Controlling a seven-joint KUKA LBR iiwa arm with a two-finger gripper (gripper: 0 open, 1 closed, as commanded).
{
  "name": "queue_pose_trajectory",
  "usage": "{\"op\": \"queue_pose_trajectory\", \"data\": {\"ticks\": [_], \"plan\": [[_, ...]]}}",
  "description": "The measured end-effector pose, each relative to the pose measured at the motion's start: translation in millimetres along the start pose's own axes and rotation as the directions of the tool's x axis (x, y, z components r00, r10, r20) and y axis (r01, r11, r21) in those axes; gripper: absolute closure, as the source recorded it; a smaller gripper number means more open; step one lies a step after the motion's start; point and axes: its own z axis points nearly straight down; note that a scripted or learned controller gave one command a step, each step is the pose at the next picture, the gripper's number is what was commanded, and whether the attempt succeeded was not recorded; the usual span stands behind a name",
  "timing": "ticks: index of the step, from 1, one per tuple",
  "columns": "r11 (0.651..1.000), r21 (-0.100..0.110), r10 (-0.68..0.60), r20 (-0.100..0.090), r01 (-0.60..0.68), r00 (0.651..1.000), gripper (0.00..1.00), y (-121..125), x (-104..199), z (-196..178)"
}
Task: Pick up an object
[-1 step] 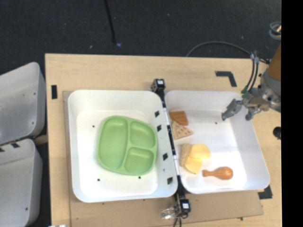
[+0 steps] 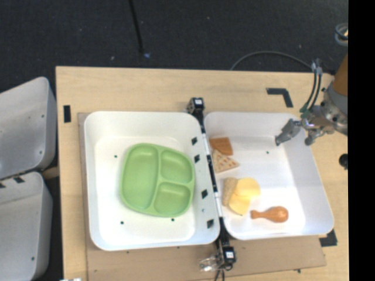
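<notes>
White plastic makes up both shallow bins on the pale wooden bench (image 2: 70,92), and I can read no writing or label on anything from here. Sitting in the left bin (image 2: 94,227) is a green divided plate (image 2: 157,180) with three compartments, lying flat a little toward that bin's right side. Over in the right bin (image 2: 304,215), the food pieces crowd its left wall: an orange-brown cracker (image 2: 221,145) nearest the far edge, a pale sandwich triangle (image 2: 225,162) just below it, then a yellow pear-like fruit (image 2: 244,195) resting against a beige slice (image 2: 228,190), and a brown drumstick (image 2: 271,214) near the near edge. Up at the right bin's far right corner is the gripper (image 2: 299,130), its grey fingers spread apart with nothing between them, well apart from all the food.
</notes>
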Motion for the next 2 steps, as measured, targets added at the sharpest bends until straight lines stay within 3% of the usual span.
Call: {"op": "queue_pose_trajectory", "data": {"ticks": [2], "plan": [[1.0,0.003,-0.003,0.0,0.003,1.0,0.0,14,0,94]]}}
